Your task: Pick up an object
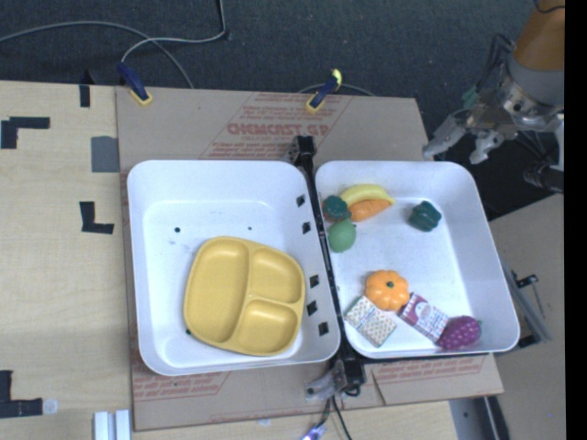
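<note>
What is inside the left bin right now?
The left bin holds one yellow divided plate with three compartments, lying toward its near side. Whatever sits beneath the plate is covered by it. The toy foods lie in the right bin.

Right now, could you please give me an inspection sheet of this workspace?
Surface: bench bearing two white bins, left bin, right bin.
Job's things: right bin holds banana, carrot, pumpkin, grapes, green pieces, two packets.
Clutter: yellow tray in left bin.
Grippers: end effector above the right bin's far corner, holding nothing.
Cables: one on the floor.
Surroundings: two clamps; dark carpet.
</note>
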Robot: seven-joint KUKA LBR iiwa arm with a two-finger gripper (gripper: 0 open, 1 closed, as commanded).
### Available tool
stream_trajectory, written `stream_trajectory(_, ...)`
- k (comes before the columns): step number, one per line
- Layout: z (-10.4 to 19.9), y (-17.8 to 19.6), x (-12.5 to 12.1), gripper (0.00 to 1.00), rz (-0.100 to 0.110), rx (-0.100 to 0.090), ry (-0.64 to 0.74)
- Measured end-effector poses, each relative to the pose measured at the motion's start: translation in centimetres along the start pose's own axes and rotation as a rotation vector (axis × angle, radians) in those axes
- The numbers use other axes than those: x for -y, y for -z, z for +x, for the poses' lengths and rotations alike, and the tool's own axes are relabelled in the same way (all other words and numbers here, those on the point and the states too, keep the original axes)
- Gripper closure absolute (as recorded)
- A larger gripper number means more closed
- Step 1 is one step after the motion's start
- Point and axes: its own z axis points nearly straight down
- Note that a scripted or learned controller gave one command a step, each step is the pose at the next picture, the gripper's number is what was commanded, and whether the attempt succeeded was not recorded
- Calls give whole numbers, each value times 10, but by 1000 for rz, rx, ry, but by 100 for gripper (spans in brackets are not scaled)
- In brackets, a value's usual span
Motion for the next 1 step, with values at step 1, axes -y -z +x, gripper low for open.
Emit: stream_trajectory(1,-26,-121,44,0,3,0,-1)
